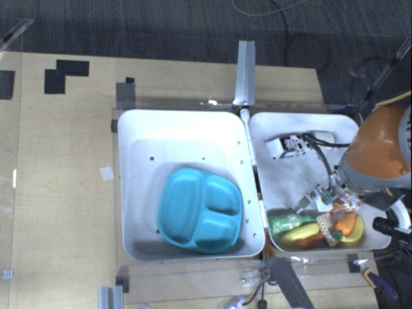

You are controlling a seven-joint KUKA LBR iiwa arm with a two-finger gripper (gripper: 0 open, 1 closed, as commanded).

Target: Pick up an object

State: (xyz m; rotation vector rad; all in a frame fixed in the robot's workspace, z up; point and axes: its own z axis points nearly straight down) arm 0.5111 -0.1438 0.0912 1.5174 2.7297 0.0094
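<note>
Where the right bin (302,127) meets its near wall, a cluster of small objects lies packed together: a green item (283,223) at the left, a yellow banana-shaped piece (300,233) beside it, a reddish-orange piece (311,241) just under that, an orange piece (346,223) further right, and another yellow piece (354,235) at the near right corner. These objects touch or overlap one another, and their exact outlines cannot be separated. The gripper (328,197) sits directly above the far edge of this cluster, near its right half; whether it is spread or closed cannot be told, and no object can be seen held in it. The arm (380,147), with its orange band, enters from the right and covers the right part of this bin. A white tag-like item with dark cable (293,145) lies near the bin's far wall, well apart from the cluster. The left bin (138,140) holds a blue compartment tray (199,209), resting toward its near right corner. Both bins stand side by side on the pale wooden counter (58,172), divided by a grey metal bar (245,76).
</note>
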